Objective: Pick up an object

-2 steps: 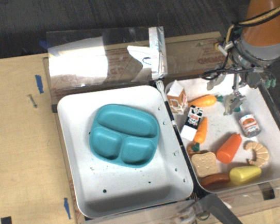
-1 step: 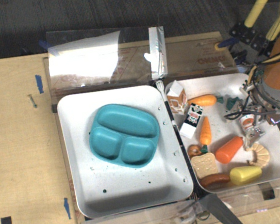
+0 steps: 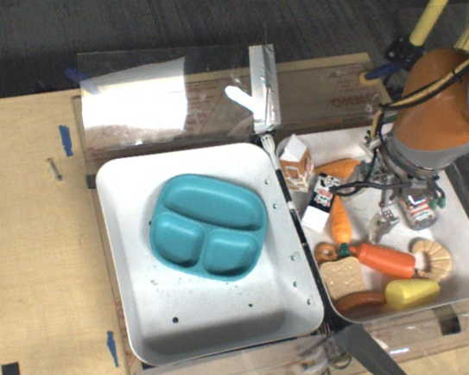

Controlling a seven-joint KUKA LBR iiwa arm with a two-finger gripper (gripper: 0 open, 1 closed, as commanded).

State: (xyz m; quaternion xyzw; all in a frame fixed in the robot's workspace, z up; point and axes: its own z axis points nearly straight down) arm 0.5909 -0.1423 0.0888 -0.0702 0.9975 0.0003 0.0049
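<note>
Wooden bench (image 3: 27,257), black markings along its left edge, strips of blue tape. Clear plastic sheet (image 3: 170,104) lies across the back, behind the bins.

Left bin (image 3: 133,267): white, shallow. Holds one teal divided plate (image 3: 208,224) with three compartments, lying flat, tilted diagonally, toward the bin's back half.

Right bin (image 3: 466,244): white, crowded. By its left wall, a small milk carton (image 3: 295,163) stands at the back corner; just below it, a black-and-white piece (image 3: 321,196), too small to identify. A carrot (image 3: 340,221) lies lengthwise near the middle. Along the front: a brown ring-shaped item (image 3: 325,252), a cracker-like square (image 3: 342,276), a dark red sausage shape (image 3: 359,301). An orange-red carrot-like toy (image 3: 385,260) with a green end lies diagonally above these. A yellow piece (image 3: 412,292) rests at the front; a round tan cookie-like piece (image 3: 431,258) sits just beside it, toward the back.

Arm's orange band (image 3: 436,104) over the bin's back right. Gripper (image 3: 399,210) hangs above the bin floor, right of the carrot, cables around it. Pincer state: cannot tell; nothing seen between its tips.
</note>
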